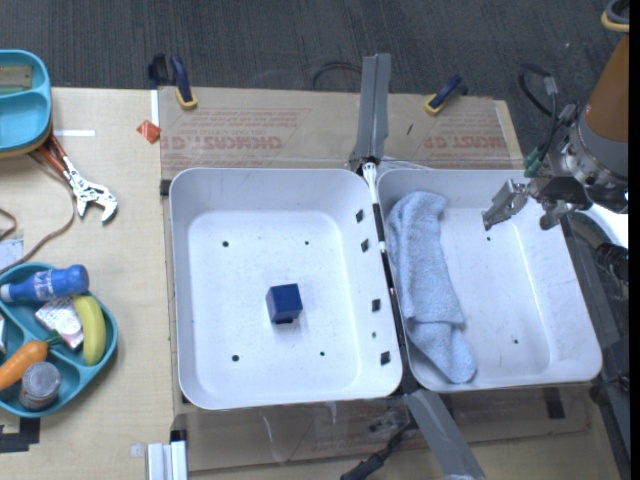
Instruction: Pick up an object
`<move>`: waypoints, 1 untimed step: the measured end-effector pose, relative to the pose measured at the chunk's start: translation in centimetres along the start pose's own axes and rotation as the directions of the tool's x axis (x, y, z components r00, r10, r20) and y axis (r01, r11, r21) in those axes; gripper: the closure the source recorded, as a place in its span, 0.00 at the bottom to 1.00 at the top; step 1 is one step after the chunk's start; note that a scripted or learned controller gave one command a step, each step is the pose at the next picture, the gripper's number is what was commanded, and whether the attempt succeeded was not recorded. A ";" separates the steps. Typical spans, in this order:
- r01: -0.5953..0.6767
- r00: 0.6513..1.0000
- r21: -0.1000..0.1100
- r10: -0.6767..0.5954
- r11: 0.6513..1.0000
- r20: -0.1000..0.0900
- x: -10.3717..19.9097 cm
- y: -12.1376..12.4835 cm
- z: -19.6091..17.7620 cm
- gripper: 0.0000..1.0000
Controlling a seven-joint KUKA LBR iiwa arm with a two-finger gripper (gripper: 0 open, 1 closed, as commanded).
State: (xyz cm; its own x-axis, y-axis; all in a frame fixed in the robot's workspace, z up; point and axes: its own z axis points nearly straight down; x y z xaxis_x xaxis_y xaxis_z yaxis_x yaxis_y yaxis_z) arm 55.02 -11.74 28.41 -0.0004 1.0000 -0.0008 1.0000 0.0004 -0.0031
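Gripper (524,206) hangs over the upper right part of the right bin (530,363), its two fingers spread apart with nothing between them; one fingertip (497,212) points toward the bin's middle, the other sits nearer the right wall. Above it the grey arm (600,138) leans in from the right edge of the view, cables looped around the wrist. Well to the gripper's left, in the same bin, a pale blue towel (428,286) lies crumpled lengthwise along the left wall (its lower end bunches near the front corner). Across the divider, the left bin (200,228) holds a small dark blue block (285,302), resting near the middle of the floor, well apart from every wall. Farther left, on the bench, sit a blue tray (108,340) with a banana (92,328) and a bottle (45,284), and a wrench (88,196) beside it.
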 end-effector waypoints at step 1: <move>-0.001 1.000 0.002 0.001 1.000 0.001 -0.1 0.0 -0.8 1.00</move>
State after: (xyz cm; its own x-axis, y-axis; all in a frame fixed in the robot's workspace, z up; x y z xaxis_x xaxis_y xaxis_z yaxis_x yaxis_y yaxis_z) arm 55.06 -11.83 29.23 0.0005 1.0000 -0.0016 1.0000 -0.0005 -0.0047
